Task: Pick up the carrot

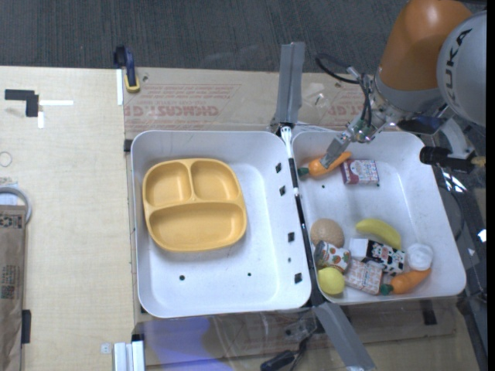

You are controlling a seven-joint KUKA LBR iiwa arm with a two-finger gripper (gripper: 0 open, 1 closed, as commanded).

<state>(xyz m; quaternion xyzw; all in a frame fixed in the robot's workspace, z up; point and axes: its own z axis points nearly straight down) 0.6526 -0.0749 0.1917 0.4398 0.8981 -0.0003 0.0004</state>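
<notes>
On the bench we see two white bins; in the right bin (pixel 445 222), at its far left corner, the gripper (pixel 334 159) touches the carrot (pixel 319 168), though we cannot tell its fingers' spread.

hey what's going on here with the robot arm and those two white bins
A grey KUKA arm reaches in from the right, its claw down at a carrot near the back left of the right bin. The claw tip sits right on the carrot, but whether it has a grip is unclear. A second carrot, a banana, a lemon and small cartons lie in that bin. The left bin holds a yellow divided plate.
</notes>
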